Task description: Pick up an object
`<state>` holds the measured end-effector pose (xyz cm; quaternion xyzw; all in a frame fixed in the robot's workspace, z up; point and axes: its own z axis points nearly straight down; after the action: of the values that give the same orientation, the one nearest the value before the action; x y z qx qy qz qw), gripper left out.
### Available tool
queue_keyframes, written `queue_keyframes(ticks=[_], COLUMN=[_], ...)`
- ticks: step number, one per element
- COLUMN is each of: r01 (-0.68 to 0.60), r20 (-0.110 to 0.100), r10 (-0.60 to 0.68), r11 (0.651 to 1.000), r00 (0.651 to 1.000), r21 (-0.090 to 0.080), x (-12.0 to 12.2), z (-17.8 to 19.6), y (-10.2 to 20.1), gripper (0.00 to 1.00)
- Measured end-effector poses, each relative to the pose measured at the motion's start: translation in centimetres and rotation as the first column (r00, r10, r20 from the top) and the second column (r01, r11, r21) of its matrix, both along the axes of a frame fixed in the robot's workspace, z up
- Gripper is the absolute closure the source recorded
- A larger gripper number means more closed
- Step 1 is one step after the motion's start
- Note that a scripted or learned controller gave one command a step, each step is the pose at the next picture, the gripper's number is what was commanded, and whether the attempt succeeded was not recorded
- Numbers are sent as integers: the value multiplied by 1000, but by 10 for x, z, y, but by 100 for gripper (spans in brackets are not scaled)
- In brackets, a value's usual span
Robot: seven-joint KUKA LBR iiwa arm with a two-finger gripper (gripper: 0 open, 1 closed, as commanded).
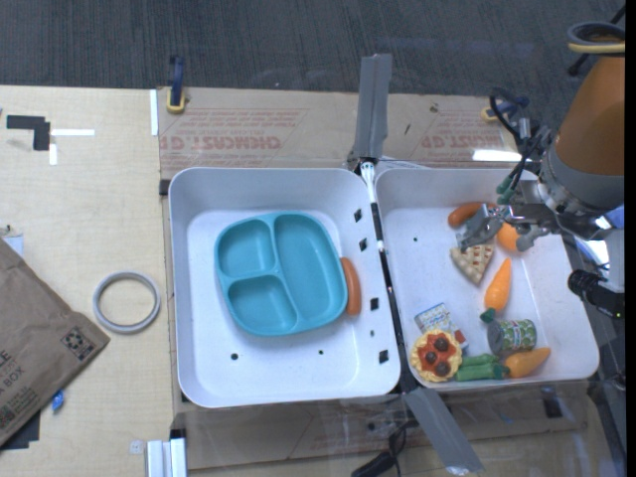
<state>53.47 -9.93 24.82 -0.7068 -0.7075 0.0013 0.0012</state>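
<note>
My gripper (505, 229) hangs over the upper part of the right bin (397, 266), and its grey fingers (483, 229) stand apart, so it is open. A small orange piece (509, 238) shows in the gap between them, but neither finger visibly presses on it. Just left of the gripper lies an orange sausage-shaped toy (463, 214), with a waffle wedge (475, 261) below it. An orange carrot (498, 284) lies slanted under the gripper. Toward the bin's front sit a green can (512, 335), a toy pizza (437, 355), a small card (433, 318) and a green-and-orange vegetable (502, 366).
The left bin (199, 366) holds a teal divided plate (278, 273) with an orange sausage (351, 284) at its right rim. A tape ring (126, 300) and a brown box (35, 351) lie on the bench at left. The arm's orange band (596, 107) stands at the right.
</note>
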Motion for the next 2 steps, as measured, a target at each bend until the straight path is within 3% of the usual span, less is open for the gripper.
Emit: queue_keyframes(ticks=[1,2], r01=[0,-53], r20=[0,1], r10=[0,53], r11=[1000,999], r00=[1000,999], r21=[0,0], x=[0,37], z=[0,-71], y=[0,-72], gripper=[0,0])
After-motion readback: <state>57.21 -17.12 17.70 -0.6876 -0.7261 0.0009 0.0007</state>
